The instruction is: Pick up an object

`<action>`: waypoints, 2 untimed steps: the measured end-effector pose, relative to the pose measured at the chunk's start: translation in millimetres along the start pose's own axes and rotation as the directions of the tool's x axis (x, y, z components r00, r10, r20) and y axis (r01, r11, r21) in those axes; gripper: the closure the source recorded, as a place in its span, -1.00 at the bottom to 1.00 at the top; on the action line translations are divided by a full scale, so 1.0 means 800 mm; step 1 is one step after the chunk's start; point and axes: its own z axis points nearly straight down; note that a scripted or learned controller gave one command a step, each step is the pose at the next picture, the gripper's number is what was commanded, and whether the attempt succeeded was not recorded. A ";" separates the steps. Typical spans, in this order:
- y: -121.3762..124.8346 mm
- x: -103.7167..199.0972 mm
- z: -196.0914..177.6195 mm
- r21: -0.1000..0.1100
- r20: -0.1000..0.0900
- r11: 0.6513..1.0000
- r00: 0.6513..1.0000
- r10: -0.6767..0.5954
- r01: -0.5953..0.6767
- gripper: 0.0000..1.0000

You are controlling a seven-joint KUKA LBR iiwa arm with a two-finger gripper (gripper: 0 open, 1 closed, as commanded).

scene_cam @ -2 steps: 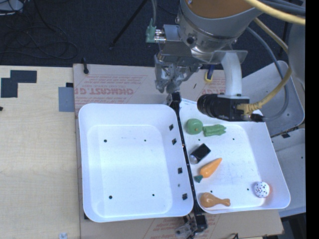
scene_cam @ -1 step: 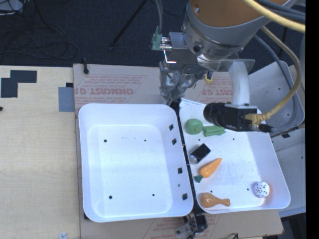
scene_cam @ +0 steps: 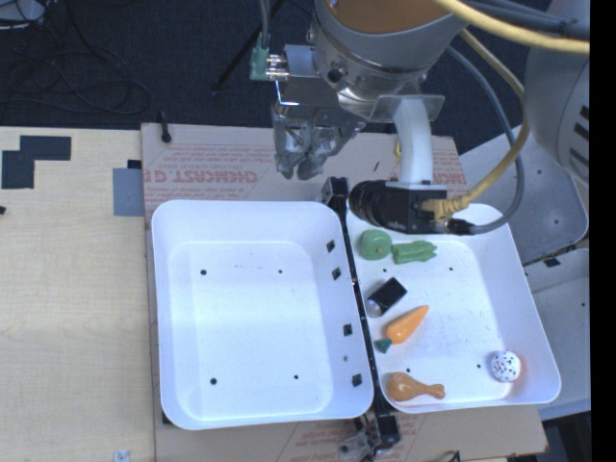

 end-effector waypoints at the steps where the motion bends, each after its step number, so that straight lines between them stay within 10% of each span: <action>1: -0.001 -0.001 -0.013 0.003 0.001 1.000 1.000 0.000 0.000 1.00; 2: 0.000 0.000 -0.024 0.008 0.003 1.000 1.000 -0.003 0.003 1.00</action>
